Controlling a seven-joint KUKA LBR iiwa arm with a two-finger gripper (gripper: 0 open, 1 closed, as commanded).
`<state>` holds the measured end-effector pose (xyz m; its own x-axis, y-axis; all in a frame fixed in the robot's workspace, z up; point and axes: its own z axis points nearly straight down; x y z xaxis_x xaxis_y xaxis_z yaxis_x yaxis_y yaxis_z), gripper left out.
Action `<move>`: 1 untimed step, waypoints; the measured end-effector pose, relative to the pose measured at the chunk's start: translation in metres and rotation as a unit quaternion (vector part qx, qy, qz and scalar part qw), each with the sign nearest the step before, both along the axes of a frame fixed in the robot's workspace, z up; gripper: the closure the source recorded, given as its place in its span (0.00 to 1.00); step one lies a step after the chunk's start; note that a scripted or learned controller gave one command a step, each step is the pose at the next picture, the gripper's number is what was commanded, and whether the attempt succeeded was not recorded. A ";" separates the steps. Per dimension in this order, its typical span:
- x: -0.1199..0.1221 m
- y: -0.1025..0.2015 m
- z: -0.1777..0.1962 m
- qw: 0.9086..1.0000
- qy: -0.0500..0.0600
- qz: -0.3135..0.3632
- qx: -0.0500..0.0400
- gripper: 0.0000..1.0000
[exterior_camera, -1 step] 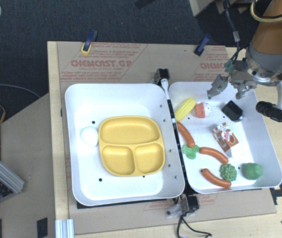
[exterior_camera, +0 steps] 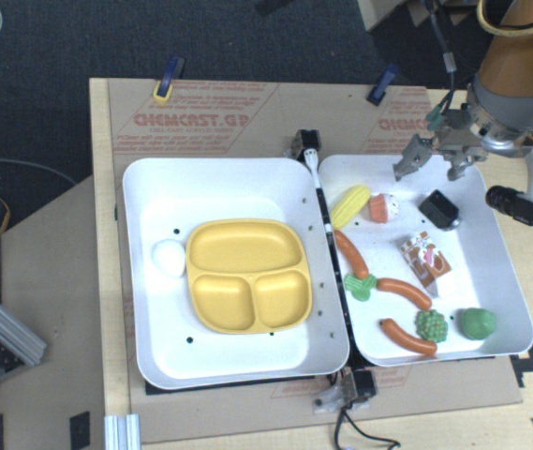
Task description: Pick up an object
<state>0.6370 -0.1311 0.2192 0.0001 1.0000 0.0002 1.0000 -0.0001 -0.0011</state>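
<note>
Covering most of the view, the tabletop (exterior_camera: 107, 204) is a brown board with red print, and dark carpet lies behind it. Two white bins stand side by side on it. The left bin (exterior_camera: 144, 345) holds a yellow divided tray (exterior_camera: 247, 275) and a small white ball (exterior_camera: 169, 257) touching its left edge. The right bin (exterior_camera: 510, 270) holds the small things: a yellow corn cob (exterior_camera: 349, 205), three orange sausages (exterior_camera: 350, 253), a green broccoli piece (exterior_camera: 430, 325), a green round fruit (exterior_camera: 477, 322), a printed packet (exterior_camera: 424, 258), a black block (exterior_camera: 439, 209) and a red-and-white piece (exterior_camera: 381, 207). The hand (exterior_camera: 435, 160) hovers above the far edge of the right bin, fingers spread apart, holding nothing.
</note>
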 end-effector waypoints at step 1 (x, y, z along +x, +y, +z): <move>0.004 0.000 -0.063 1.000 0.003 0.000 0.001 0.00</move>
<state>0.6407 -0.1311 0.1565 -0.0001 1.0000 0.0013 1.0000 0.0001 -0.0071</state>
